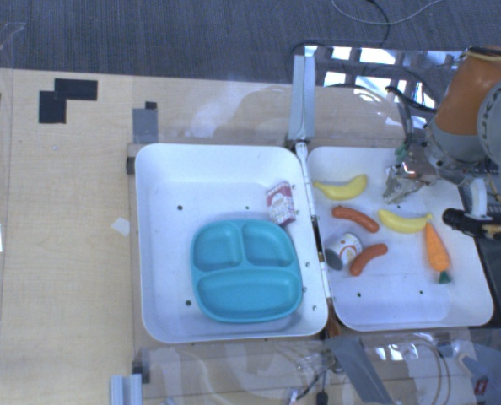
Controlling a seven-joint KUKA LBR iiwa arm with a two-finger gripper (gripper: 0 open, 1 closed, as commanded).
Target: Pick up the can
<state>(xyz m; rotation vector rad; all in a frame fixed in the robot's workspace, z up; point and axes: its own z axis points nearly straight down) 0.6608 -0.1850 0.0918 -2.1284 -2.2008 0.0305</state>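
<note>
Noted the plate [246, 270] low in the left bin [162, 226]. Found the can [280, 202] just above it, tipped close against that bin's right wall. Judged the reach not yet made: saw the gripper [402, 182] well apart from the can, up in the right bin [461, 306], just right of a banana [342, 187]. Could not tell how wide it stood. Needed to cross the wall between the bins, come down from above and close across the can's body, clear of wall and plate.
</note>
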